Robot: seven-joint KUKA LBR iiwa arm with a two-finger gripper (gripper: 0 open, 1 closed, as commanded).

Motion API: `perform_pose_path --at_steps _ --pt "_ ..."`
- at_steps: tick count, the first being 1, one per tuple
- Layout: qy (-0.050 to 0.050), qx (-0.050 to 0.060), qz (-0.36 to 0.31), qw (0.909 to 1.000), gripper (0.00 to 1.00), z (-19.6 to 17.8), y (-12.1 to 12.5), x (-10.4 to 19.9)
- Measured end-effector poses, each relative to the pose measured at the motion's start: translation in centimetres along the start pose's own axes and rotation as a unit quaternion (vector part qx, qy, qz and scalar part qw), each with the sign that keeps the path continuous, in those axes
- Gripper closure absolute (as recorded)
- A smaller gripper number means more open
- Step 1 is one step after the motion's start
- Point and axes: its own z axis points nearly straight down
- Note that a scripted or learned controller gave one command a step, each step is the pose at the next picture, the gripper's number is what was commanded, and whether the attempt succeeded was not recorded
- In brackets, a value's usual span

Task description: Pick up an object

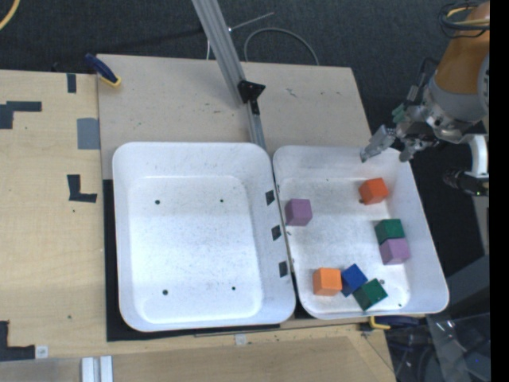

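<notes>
Seven small blocks lie in the frame's right half, all apart unless noted: purple block (298,211) toward centre; orange-red block (373,190) upper right; green block (389,230) touching pale purple block (394,250) below it; orange block (326,281), blue block (353,279), dark green block (370,294) clustered touching, lower right.

Two bins side by side on the bench, blocks in the right one.

Left bin (135,165) beside right bin (425,237), rims touching. In the right bin: one block (298,211) near the left wall; one (373,190) toward the far right; two (390,230) (394,250) touching along the right wall; three (327,281) (353,278) (371,294) clustered at the near edge. Gripper (387,143) above the right bin's far right corner.
</notes>
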Motion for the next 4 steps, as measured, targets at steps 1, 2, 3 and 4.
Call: perform_pose_path --at_steps 1,2,3,4 --pt "0.000 -0.005 0.000 1.0000 0.00 -18.4 -6.3 5.5" --pt "0.000 -0.005 -0.001 1.0000 0.00 -25.4 -9.9 9.4" --pt "0.000 -0.005 0.000 1.0000 0.00 -33.7 -9.5 10.0" --pt "0.001 0.004 -0.002 1.0000 0.00 -22.0 -6.6 17.5"
